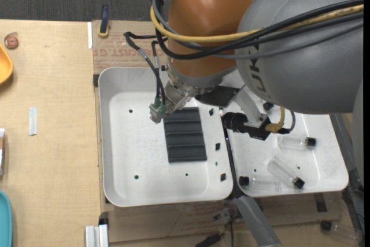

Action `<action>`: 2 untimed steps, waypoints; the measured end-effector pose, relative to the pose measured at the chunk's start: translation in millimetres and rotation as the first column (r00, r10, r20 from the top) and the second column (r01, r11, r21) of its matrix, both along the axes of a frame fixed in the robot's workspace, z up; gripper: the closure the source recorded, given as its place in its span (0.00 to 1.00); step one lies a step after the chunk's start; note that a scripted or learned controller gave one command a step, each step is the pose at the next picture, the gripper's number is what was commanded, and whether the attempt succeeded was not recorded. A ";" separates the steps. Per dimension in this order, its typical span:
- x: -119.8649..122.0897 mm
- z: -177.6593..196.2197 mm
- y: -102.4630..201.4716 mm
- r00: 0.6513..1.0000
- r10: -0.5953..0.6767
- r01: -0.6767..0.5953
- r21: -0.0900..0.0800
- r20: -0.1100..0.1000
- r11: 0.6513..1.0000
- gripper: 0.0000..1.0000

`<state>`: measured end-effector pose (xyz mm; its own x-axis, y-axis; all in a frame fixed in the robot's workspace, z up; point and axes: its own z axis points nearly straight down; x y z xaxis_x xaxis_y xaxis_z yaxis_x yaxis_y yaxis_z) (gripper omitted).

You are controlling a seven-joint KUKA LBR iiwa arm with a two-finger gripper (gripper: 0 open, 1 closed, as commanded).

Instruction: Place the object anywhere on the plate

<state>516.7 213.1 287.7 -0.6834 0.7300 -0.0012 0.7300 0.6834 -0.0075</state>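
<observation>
Over left bin (pixel 115 182), arm's bulk hides tool, grip state unreadable, dark ribbed block (pixel 185 135) below.

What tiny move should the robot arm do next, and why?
Probably a small shift of the tool toward the middle of the black ribbed plate in the left bin. The tool sits at the plate's upper left corner, so anything let go there might land on the edge. I cannot tell whether it carries anything.
</observation>
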 end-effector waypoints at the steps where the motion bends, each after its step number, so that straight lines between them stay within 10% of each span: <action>1: -16.9 -55.2 4.9 0.994 0.109 -0.109 0.004 0.002 0.994 1.00; 2: 12.0 17.0 11.3 0.967 0.256 -0.256 0.004 0.005 0.967 1.00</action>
